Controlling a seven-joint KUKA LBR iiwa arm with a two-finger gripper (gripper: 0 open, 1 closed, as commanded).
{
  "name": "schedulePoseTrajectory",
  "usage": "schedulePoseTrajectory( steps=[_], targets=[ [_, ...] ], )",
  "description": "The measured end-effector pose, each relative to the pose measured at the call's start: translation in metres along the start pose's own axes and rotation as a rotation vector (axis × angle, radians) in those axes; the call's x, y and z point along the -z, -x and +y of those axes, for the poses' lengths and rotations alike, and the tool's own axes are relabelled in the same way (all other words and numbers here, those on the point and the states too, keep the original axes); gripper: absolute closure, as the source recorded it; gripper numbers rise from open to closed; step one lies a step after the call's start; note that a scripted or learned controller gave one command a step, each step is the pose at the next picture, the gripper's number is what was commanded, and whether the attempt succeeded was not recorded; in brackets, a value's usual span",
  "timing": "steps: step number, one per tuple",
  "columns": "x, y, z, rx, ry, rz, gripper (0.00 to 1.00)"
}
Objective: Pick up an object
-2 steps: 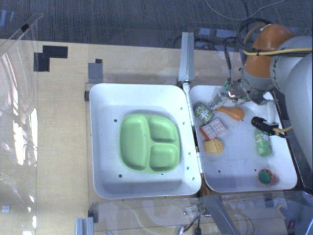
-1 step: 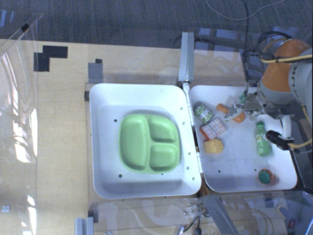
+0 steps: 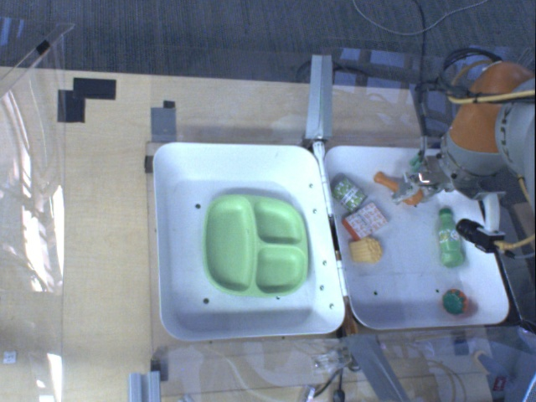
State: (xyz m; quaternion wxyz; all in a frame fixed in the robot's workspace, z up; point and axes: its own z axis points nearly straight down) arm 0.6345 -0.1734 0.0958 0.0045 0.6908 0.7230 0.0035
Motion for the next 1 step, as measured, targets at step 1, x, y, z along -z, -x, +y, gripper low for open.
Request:
schedulePoseTrajectory(
  steps=[1],
  targets=[
    [0.1104,-0.0773,0.032,-0.043,-0.008,0.001,1.0]
  ],
)
